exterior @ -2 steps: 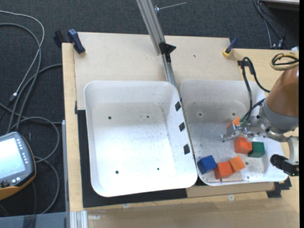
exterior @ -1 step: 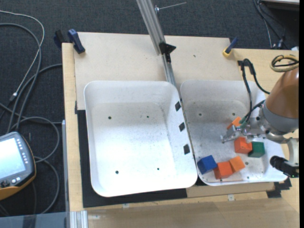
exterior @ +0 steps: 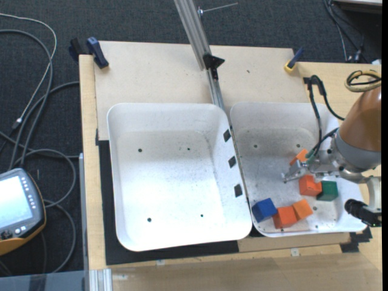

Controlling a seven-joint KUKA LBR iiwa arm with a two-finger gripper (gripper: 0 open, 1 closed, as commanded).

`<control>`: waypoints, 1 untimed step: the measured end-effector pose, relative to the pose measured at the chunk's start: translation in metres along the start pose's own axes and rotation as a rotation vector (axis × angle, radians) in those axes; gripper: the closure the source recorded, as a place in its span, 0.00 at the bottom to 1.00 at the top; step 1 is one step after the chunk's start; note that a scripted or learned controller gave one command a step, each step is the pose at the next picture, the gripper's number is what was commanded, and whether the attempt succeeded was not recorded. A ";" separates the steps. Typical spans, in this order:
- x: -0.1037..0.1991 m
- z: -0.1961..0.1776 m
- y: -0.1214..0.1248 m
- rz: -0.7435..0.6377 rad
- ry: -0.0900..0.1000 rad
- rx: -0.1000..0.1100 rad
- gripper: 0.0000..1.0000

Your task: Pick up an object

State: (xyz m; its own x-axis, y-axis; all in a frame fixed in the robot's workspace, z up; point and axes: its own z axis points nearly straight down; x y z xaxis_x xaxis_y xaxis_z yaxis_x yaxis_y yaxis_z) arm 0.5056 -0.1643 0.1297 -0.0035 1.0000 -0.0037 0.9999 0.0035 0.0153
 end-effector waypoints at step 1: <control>0.000 0.000 0.000 -0.001 0.000 0.000 0.00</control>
